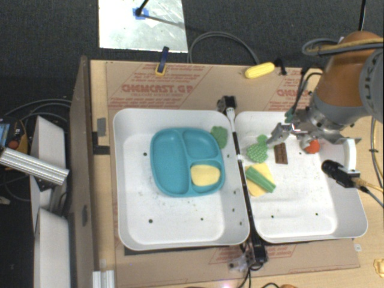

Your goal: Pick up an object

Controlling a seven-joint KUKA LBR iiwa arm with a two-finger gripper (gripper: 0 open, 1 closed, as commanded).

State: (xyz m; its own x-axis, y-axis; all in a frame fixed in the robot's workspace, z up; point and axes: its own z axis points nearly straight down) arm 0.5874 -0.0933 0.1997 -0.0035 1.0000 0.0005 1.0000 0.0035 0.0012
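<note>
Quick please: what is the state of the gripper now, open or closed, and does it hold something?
Gripper: cannot be told; it hangs over the right bin, above the brown block.

Divided plate (174, 161) in left bin (135, 221), toy foods (260, 179) in right bin (312, 221)

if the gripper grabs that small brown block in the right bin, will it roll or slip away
The brown block looks flat-sided and rectangular, so it probably will not roll. It seems small and rigid, likely light, and may skid on the smooth white right bin if nudged. The gripper sits just above it, so a near miss could push it sideways.
</note>
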